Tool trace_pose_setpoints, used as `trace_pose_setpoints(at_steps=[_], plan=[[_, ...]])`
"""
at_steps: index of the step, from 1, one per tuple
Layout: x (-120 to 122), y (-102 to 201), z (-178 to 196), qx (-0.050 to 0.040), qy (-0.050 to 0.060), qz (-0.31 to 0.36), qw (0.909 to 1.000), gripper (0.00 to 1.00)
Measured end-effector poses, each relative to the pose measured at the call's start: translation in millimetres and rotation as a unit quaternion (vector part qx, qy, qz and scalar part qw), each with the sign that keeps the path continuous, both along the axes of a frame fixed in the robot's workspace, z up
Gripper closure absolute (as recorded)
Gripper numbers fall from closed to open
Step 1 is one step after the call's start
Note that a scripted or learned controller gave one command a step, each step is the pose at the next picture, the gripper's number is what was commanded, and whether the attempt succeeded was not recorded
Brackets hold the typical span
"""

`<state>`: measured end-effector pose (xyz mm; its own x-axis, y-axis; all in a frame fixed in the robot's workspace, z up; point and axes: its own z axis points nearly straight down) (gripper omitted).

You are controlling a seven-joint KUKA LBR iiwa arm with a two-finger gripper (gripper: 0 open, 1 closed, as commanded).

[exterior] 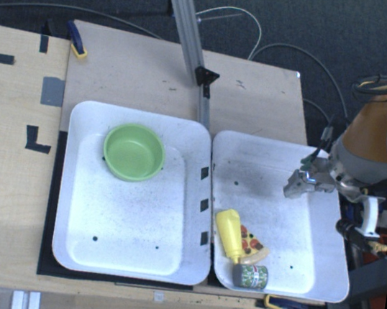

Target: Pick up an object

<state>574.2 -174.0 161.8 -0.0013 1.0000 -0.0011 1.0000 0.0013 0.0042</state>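
Observation:
In the right bin (305, 277), a yellow bottle (229, 234) lies near the front left corner. Beside it rests a small pizza-slice toy (253, 248), and a green-labelled can (252, 276) sits at the front rim. A green bowl (134, 152) stands in the back of the left bin (128, 242). My gripper (298, 185) hangs over the right bin's back right part, well away from the bottle, toy and can. Nothing shows between its fingers.
A grey metal pole (188, 26) slants down from the top to the gap between the bins. Cables (282, 51) loop across the board behind the right bin. A blue and yellow clamp (77, 41) sits at the board's back left corner.

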Motion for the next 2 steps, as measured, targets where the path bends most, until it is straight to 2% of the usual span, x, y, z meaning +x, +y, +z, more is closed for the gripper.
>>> trace_pose_setpoints(at_steps=[2], plan=[[-4.4, -14.5, 112.6, -0.0005, 0.000, 0.000, 1.0000, 1.00]])
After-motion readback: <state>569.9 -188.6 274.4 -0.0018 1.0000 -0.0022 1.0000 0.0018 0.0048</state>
